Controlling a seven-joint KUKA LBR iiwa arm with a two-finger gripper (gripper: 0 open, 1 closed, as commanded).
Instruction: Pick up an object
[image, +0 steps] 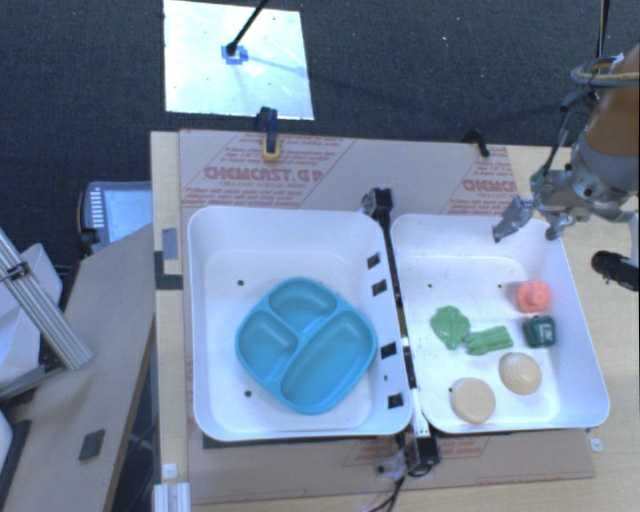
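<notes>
The right bin (440, 262) holds several small objects: a green leafy toy (450, 325), a green oblong piece (488, 340), an orange-pink round object (533, 295), a dark green block (539, 331) and two cream-coloured rounds (520, 373) (473, 400). My gripper (530, 220) hangs above the bin's far right rim, its two fingers spread apart with nothing between them. It is well above and behind the objects, nearest the orange-pink one.
The left bin (225, 250) holds a blue divided plate (305, 344). A black divider (388, 290) with clips runs between the bins. A grey ramp (100, 330) stands at the left. The arm's orange-banded wrist (610, 120) enters at the upper right.
</notes>
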